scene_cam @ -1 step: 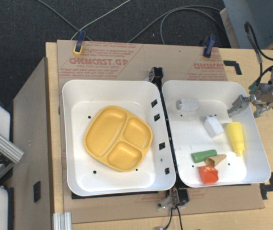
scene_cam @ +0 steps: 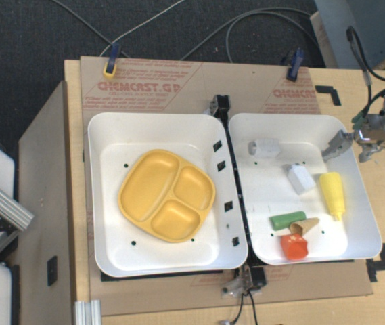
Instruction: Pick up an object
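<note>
While the hand (scene_cam: 354, 144) hangs spread and unladen, a yellow tray (scene_cam: 167, 195) fills the left bin (scene_cam: 104, 181).

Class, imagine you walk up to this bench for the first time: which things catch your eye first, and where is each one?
The big yellow divided tray stands out most, lying alone in the left bin. Next come the bright small things in the right bin: a yellow bottle near its right wall, and a green piece with a red object at the front. The gripper sits over that bin's back right corner.
</note>
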Robot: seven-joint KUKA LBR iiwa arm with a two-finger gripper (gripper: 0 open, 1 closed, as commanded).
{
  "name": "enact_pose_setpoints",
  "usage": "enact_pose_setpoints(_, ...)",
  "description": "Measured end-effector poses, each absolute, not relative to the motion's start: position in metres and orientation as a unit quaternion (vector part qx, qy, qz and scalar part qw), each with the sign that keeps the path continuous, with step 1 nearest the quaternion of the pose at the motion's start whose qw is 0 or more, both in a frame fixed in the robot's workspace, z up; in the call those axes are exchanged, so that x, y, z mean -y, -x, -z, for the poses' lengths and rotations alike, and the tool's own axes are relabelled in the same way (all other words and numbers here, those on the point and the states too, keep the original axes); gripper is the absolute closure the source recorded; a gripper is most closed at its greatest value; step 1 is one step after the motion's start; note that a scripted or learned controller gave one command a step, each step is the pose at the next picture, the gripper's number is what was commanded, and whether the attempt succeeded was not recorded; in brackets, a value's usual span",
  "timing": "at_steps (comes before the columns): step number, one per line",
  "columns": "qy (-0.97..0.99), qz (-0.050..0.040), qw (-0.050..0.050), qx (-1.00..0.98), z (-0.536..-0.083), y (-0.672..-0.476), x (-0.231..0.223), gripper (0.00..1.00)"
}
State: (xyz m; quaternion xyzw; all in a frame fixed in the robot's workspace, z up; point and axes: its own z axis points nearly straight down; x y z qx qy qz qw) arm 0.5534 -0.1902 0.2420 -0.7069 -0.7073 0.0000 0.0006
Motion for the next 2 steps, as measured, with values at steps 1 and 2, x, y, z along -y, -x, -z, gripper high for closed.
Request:
enact_pose_setpoints(1, 0.707, -0.0012, 0.003, 0.707, -0.179, -0.554, 0.186, 0.00)
enact_pose_setpoints(2, 0.707, -0.0005, 0.002, 0.707, -0.124, -0.547, 0.192, 0.00)
